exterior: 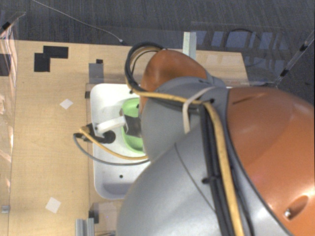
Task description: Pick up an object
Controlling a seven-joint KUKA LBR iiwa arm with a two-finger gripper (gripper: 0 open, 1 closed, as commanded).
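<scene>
Grey-and-orange robot arm (221, 156) looming closest, covering much of a shallow white plastic bin (106, 181) on the wooden bench (44, 156). Bright green rounded object (132, 134) inside, partly hidden.

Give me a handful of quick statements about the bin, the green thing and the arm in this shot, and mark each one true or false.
1. A green object lies inside the white bin. True.
2. The arm covers much of the view's right side. True.
3. The bin sits on a blue metal bench. False: the bench is light wood-coloured.
4. The green object rests on the bench outside the bin. False: it is within the bin's walls, partly hidden by the arm.
5. A yellowish cable runs across the arm. True.
6. The arm is entirely grey. False: large parts of it are orange.
</scene>
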